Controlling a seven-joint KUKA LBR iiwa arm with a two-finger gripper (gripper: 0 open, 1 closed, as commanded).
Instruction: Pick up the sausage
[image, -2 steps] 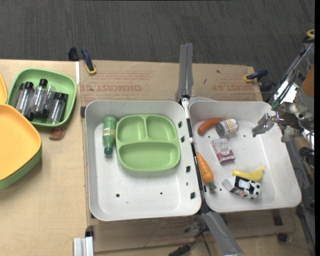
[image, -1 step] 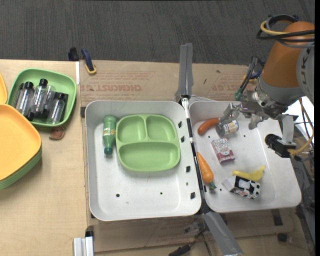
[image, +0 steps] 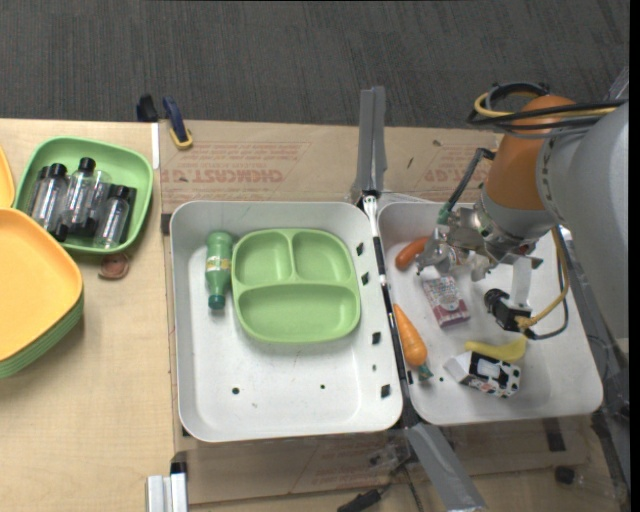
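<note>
One sausage (image: 409, 251) — beside bin wall (image: 381, 262)

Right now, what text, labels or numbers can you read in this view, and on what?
"CHEWCZAT"-like red print, mirrored or upside down, on the cardboard sheet behind the bins: reading uncertain.
Label on the small packet in the right bin: too blurred to read.
Labels on the bottles in the green tray: too small to read.
</note>
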